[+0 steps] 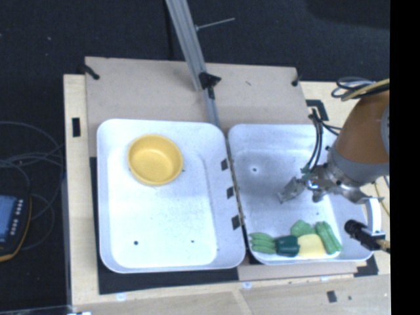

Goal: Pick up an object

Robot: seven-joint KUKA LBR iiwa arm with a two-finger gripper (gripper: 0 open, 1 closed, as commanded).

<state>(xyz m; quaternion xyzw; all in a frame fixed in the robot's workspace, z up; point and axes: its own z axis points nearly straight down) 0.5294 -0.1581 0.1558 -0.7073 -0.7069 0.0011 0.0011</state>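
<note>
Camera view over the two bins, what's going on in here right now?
A grey and orange robot arm reaches in from the right, its gripper low over the right bin, above the bare floor and apart from the objects. A cluster of green pieces and a yellow piece lies along that bin's near edge. A yellow bowl sits in the left bin. Nothing visibly held.

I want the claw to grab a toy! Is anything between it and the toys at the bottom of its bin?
Nothing visible is. The claw hangs above bare bin floor, and the green and yellow toys lie just below it in the right bin.
</note>
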